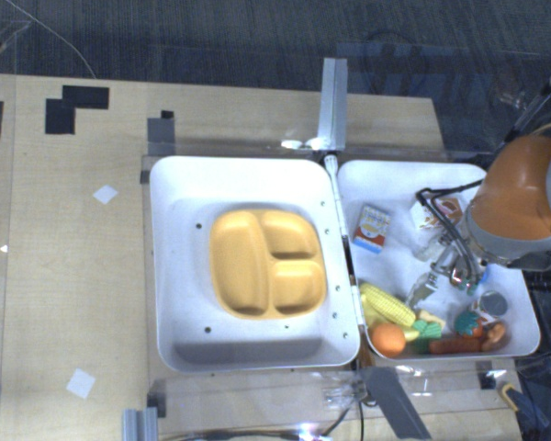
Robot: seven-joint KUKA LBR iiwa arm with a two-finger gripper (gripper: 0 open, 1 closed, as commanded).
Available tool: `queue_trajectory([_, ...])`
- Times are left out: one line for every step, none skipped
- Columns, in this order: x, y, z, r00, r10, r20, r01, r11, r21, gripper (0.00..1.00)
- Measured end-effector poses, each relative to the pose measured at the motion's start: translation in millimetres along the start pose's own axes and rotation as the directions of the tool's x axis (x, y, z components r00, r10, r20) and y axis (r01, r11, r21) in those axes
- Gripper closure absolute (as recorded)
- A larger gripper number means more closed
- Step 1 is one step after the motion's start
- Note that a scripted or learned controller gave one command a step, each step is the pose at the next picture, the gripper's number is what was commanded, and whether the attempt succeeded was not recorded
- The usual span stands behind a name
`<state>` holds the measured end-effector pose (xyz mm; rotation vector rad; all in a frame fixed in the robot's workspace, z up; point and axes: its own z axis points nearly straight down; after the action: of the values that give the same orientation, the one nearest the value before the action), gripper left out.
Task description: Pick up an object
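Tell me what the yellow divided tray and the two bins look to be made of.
Yellow divided tray: likely molded plastic, matte, with soft rounded compartment edges. Left bin and right bin: probably thin formed plastic, smooth white, slightly glossy, with rounded corners; painted metal cannot be ruled out.

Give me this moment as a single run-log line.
arm: over right bin | gripper: above corn cob, nothing seen held | left bin: yellow tray

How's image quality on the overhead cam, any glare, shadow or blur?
Camera view: even lighting; soft shadow inside the left bin along its near wall below the yellow tray; small bright glints on the metal post base; gripper area slightly soft; corn and carton readable.
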<state>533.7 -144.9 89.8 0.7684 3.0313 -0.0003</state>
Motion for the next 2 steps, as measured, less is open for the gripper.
queue_trajectory([15.5,13.7,-99.7,1.000,-0.031,-0.002,0.031,1.000,-0.001,0.00])
queue_trajectory([-11.6,16.7,-64.9,0.971,0.238,-0.010,-0.238,0.971,0.004,0.00])
